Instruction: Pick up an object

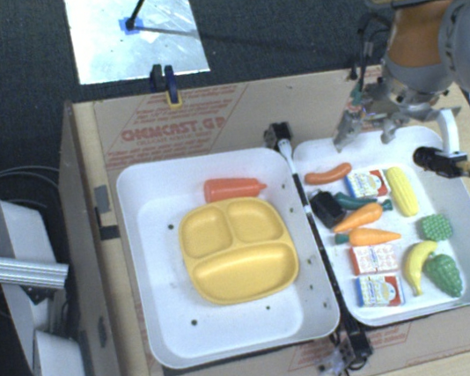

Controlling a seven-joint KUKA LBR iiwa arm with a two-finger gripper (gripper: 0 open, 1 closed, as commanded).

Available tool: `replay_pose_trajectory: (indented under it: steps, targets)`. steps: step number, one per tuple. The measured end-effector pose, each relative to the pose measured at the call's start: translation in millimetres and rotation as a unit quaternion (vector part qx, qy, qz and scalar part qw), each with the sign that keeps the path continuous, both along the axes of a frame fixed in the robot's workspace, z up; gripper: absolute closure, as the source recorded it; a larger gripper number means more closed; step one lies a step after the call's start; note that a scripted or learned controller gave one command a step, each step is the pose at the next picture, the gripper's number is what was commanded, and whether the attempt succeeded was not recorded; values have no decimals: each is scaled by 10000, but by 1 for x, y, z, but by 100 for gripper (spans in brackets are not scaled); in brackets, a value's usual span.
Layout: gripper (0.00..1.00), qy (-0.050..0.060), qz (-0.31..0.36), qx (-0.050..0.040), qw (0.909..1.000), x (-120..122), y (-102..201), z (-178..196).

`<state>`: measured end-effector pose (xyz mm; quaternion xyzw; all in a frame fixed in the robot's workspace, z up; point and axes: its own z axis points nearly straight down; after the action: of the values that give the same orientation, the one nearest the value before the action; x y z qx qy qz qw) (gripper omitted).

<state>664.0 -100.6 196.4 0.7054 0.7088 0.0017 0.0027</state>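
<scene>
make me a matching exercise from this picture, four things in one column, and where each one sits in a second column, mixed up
Things:
1. yellow divided plate
2. corn cob
3. banana
4. sausage

Places:
A. right bin, near its front edge, beside a green vegetable
B. middle of the left bin
C. right bin, near its back left corner
D. right bin, towards the back, right of a small carton

Pairs: 1-B, 2-D, 3-A, 4-C
</scene>
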Motion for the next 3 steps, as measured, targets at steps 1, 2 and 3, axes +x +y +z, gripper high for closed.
replay_pose_trajectory:
  steps: [1,2,3]
  targets:
    - [0,-44,-18,-21,10000,-45,-4,-91]
    - [0,-3,3,8,10000,6,38,-10]
    - [0,4,-9,1,10000,-23,-6,-102]
